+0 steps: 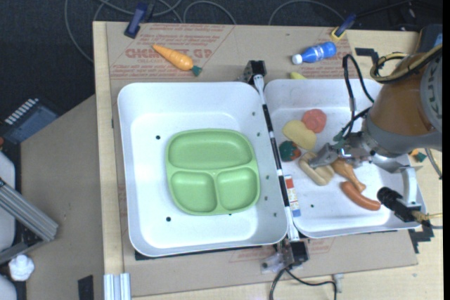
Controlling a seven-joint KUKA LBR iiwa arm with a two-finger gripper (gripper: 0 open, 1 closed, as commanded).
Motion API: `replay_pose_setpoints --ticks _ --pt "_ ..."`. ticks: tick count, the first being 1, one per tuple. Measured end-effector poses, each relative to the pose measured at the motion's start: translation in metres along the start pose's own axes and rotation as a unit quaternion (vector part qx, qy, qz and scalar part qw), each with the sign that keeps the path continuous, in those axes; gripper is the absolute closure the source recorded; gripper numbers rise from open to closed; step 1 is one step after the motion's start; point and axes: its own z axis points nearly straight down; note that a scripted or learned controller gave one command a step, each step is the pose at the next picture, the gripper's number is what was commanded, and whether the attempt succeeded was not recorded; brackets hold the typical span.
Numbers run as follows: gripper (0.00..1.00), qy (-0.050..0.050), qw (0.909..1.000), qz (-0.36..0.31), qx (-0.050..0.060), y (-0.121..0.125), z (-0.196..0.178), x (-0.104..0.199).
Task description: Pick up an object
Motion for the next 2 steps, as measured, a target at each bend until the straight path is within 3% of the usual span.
replay_pose_setpoints --ticks 1,2 --pt "1.00 0.002 1.0000 0.000 -0.004 0.004 -0.015 0.002" --pt "1.00 0.001 1.0000 -0.001 0.004 0.063 -0.096 0.057"
